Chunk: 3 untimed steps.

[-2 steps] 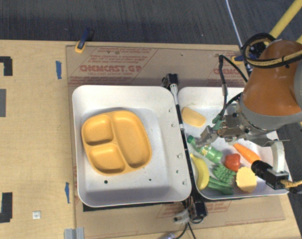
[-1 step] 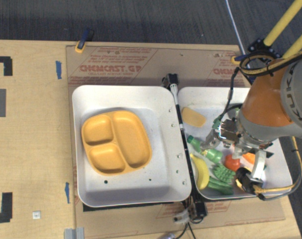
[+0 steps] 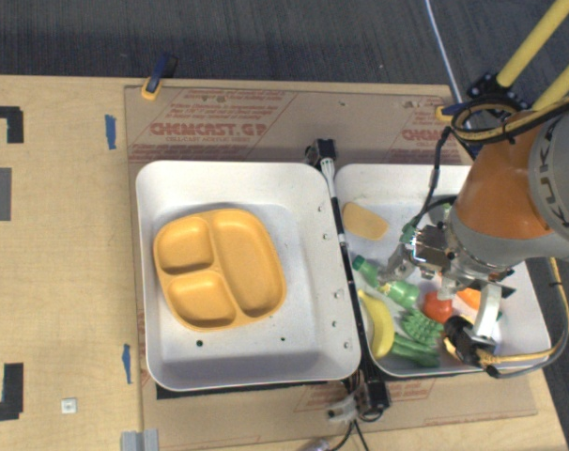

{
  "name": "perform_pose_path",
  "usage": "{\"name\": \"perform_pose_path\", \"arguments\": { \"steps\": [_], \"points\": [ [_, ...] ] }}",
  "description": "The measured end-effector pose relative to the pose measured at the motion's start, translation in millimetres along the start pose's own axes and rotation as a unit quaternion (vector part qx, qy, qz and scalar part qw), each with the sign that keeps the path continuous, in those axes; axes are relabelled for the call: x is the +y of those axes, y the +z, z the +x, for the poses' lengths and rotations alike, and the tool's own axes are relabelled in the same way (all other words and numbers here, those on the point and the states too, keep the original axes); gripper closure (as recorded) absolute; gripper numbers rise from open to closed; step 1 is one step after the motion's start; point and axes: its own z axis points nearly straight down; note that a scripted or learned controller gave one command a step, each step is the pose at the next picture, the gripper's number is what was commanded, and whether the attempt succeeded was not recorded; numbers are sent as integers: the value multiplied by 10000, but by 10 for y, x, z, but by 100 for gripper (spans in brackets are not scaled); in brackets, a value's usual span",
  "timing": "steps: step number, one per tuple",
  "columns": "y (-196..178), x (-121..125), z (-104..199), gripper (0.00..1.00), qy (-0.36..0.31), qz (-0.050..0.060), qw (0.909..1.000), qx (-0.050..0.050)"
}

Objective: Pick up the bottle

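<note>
A green bottle [image 3: 386, 286] lies on its side in the right bin [image 3: 411, 184], neck pointing to the upper left, near the bin's left wall. My gripper [image 3: 427, 271] hangs low over the middle of this bin, just right of the bottle's wider end and partly covering it. The orange-banded wrist [image 3: 499, 203] hides much of the bin's right half. Nothing shows clearly between the gripper's tips.
Around the bottle lie a yellow banana [image 3: 379, 323], a ribbed green toy [image 3: 416, 337], a red-orange piece [image 3: 439, 307] and a tan slice [image 3: 364, 220]. The left bin [image 3: 172, 188] holds a yellow divided plate [image 3: 219, 268]. A black clamp [image 3: 322, 152] sits between the bins.
</note>
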Motion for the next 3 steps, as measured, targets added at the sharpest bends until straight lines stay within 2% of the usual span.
{"name": "perform_pose_path", "arguments": {
  "steps": [1,2,3],
  "points": [
    [0,0,0,0,0,0,10000,0],
    [0,-87,49,0,2162,-10,9763,1],
    [0,-165,290,0,3749,-6,9270,4]
  ]
}}
